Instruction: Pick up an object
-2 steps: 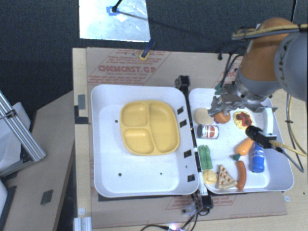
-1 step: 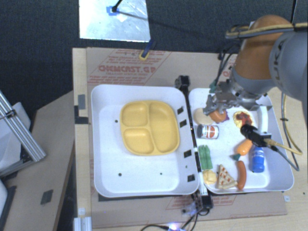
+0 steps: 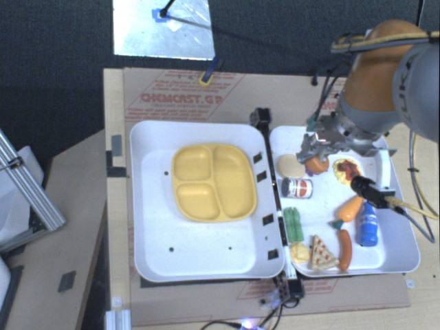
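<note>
The tabletop [image 3: 172, 91] carries two white bins. The left bin [image 3: 155, 253] holds a yellow divided plate [image 3: 212, 183]. Over the right bin [image 3: 399, 249], the arm's pincer [image 3: 316, 153] hangs low above an orange round item [image 3: 317, 163]; I cannot tell its opening. Nearby lie a can [image 3: 298, 188], a blue bottle [image 3: 368, 227], a carrot [image 3: 350, 208] and a pizza slice [image 3: 320, 253].

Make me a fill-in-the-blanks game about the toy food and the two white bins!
1. The yellow plate lies in the ____ bin.
2. The pizza slice lies beside the ____ hot dog.
3. The blue bottle is in the ____ bin, near the carrot.
4. The gripper hangs over the ____ bin.

Missing words: left; red; right; right
</note>
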Available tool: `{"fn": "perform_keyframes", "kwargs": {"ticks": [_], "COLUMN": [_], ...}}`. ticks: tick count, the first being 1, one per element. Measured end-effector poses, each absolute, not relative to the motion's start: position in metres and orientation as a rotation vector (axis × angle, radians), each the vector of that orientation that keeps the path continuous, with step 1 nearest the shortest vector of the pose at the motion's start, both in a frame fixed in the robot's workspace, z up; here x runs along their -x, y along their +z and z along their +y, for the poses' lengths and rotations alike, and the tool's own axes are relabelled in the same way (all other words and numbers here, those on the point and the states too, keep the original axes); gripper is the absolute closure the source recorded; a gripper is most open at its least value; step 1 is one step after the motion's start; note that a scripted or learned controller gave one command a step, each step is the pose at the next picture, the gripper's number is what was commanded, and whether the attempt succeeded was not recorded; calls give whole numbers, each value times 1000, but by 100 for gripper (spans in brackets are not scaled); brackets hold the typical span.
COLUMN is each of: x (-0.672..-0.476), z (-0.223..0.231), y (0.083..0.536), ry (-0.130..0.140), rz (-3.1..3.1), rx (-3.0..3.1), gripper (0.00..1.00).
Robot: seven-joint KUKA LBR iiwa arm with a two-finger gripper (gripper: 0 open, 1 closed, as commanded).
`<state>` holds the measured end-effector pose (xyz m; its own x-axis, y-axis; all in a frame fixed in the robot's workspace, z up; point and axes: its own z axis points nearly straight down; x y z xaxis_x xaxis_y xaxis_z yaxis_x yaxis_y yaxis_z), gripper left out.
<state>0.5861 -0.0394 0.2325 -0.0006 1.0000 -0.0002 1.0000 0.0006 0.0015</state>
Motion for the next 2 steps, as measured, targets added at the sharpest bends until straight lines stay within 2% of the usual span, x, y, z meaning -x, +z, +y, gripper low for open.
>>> {"fn": "perform_keyframes", "kwargs": {"ticks": [1, 2], "x": [-587, -593], "z": [-35, -32], "y": [214, 215], "ry": [0, 3], "rz": [2225, 2225], "rx": [-2217, -2216], "gripper": [100, 100]}}
